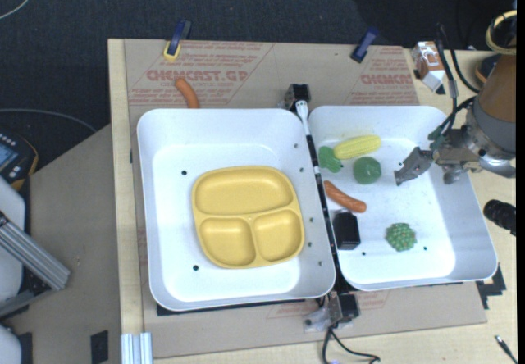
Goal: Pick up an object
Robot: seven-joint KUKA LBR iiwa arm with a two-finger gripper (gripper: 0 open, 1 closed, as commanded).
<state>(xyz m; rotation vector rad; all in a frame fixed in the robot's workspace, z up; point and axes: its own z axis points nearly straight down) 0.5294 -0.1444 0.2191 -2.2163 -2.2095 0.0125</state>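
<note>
The right bin (459, 227) holds several toy foods. A yellow corn cob (358, 146) lies at its upper left, with a round green fruit (367, 170) just below it and a small green leafy piece (329, 159) by the left wall. An orange sausage (344, 197) lies slanted below those, beside a black block (347, 230). A green broccoli (400, 236) sits near the bin's middle front. My gripper (431, 171) hangs over the right half of this bin, right of the green fruit. It is open, with bare white bin floor between its fingers (408, 168).
The left bin (160, 190) carries a yellow divided plate (246, 215). A stray orange sausage (187, 92) lies on the cardboard behind the left bin. Blue clamps (176, 38) (363, 47) grip the board's far edge. The arm's body (500, 120) stands at the right.
</note>
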